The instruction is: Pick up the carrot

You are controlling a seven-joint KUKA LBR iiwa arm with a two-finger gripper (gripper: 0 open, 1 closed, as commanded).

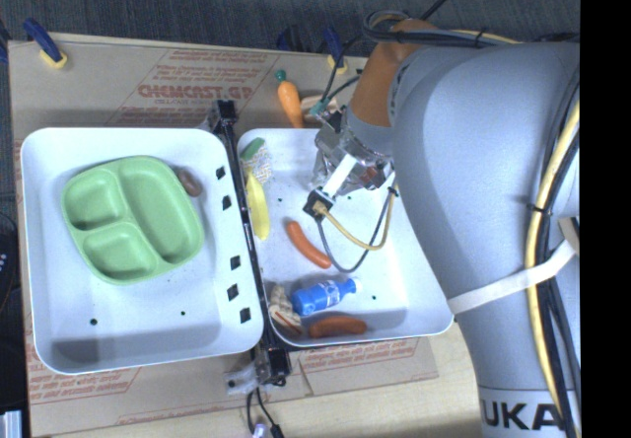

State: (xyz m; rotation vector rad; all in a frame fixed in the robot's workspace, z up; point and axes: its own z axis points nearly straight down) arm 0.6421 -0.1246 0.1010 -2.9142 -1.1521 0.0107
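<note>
The carrot [289, 102] lies outside the bins on the counter [177, 81], just beyond the right bin's [419, 278] far rim, its green top pointing away. The tool [330, 187] hangs over that bin, apart from the carrot; whether it is apart or together cannot be told, and nothing shows in it. The carrot looks like a light, stiff, smooth toy that tapers, so it could slip; a grip across its thick middle would likely serve best.
</note>
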